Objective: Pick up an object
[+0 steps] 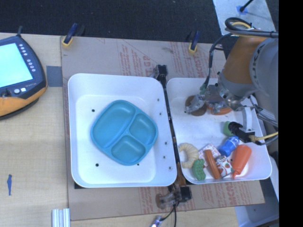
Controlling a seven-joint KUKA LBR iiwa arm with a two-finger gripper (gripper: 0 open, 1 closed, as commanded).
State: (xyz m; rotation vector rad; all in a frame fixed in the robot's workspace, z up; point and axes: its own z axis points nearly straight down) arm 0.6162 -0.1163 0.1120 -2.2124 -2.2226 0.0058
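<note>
The arm (241,65) reaches in from the right and its wrist hangs low over the far part of the right bin (185,129). The jaws are down at a brown thing (198,110), which lies on the bin floor near the far left corner. The jaws seem to touch its top, but I cannot tell if they are open or closed, and nothing shows as held. Just right of the brown thing, partly under the wrist, is a red-orange thing (221,111).

The other things lie along the near side of this bin, well apart from the jaws: a pale curved roll (188,151), a green pickle (199,170) touching it, a sausage (213,168), a blue can (230,145) and a carrot (241,160) near the right corner. A small green thing (227,126) lies between the can and the wrist.

The left bin (80,126) has a blue divided plate (124,132), lying flat in the middle. On the desk (33,150) at the far left rests a tablet with an orange rim (16,74).
</note>
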